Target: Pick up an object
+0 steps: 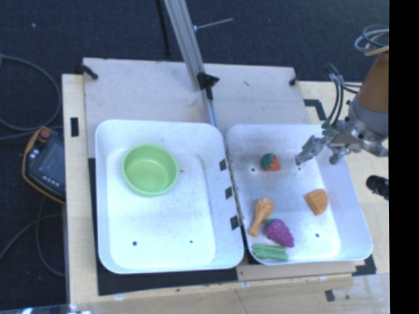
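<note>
Bench with two shallow white bins side by side. Left bin [118, 241]: one green bowl [150, 169], upright, toward its far left part. Right bin [347, 231]: five small toy foods. A red and green strawberry [270, 162] lies toward the far side; an orange wedge [317, 201] lies right of centre; a tan drumstick [261, 214] lies near the dividing wall; a purple bunch of grapes [279, 232] lies just beside the drumstick's lower end; a green pod [270, 252] lies against the near rim.

Gripper [322, 150]: above the far right part of the right bin, fingers apart, nothing between them. Arm [373, 97] comes in from the right. Nearest pieces are the strawberry, to its left, and the orange wedge, nearer the viewer; it touches neither.

Risks, as judged from here: the gripper sits between two pieces and over bare floor, so a straight descent would likely close on nothing. The strawberry is rounded and may roll out from the fingers. Grapes and drumstick lie so close that a grab there could nudge one aside. The pod hugs the rim, leaving little room for a finger.
</note>
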Robot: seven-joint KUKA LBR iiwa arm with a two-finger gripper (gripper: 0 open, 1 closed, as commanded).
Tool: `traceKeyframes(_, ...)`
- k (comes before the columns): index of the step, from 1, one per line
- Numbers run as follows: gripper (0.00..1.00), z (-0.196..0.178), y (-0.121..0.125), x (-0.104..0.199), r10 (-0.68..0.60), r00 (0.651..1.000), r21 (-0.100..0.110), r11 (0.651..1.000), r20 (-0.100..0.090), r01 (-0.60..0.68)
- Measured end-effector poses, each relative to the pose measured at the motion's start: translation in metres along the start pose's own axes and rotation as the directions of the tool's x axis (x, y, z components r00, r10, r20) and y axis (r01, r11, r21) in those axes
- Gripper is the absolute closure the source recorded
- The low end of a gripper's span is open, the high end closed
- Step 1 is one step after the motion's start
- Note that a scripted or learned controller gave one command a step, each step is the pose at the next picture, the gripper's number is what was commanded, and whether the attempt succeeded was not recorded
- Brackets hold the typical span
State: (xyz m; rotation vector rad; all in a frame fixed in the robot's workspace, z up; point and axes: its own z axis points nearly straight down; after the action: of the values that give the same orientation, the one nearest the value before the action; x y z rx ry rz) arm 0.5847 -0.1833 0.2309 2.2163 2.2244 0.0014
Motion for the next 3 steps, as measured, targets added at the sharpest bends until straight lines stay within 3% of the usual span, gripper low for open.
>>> traceKeyframes(1,0.0,0.0,0.0,0.0,0.0,1.0,0.0,1.0,0.0,0.0)
traceKeyframes(3,0.0,0.115,0.014,0.0,0.003,1.0,0.006,1.0,0.001,-0.003)
